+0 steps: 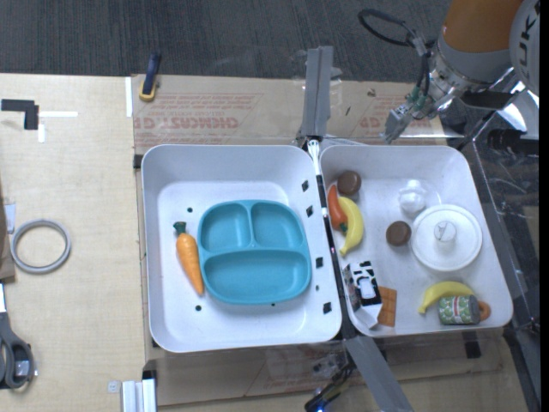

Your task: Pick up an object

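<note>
- The end effector (403,120) is seen at one o'clock, above the right bin's (480,275) far rim; its grip cannot be told.
- A carrot (190,258) is laid beside the blue tray (255,252).

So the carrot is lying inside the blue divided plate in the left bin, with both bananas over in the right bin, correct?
Not quite. The camera view shows the carrot lying on the left bin's floor, beside the blue divided plate, not inside it. Both bananas are indeed in the right bin.
</note>
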Robot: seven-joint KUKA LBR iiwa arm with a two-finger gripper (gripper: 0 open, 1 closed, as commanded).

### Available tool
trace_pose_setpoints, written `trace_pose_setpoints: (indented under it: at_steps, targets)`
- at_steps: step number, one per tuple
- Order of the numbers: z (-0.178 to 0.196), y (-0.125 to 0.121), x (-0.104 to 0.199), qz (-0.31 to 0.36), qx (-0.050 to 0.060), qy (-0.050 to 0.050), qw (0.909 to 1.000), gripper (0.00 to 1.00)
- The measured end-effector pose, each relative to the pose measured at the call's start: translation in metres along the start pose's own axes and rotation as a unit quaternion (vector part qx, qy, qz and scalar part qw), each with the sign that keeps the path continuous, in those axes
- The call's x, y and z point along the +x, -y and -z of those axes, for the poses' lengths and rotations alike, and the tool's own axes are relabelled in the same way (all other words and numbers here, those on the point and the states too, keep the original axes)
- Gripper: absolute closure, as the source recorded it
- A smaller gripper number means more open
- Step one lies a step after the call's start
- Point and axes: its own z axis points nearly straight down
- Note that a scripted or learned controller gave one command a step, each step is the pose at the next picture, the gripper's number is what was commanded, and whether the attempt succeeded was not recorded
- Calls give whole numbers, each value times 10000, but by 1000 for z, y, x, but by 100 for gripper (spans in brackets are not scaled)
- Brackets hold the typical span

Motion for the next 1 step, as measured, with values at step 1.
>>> trace_pose_setpoints:
  at_steps: [1]
  targets:
    - [6,-18,28,4,5,-3,10000,100]
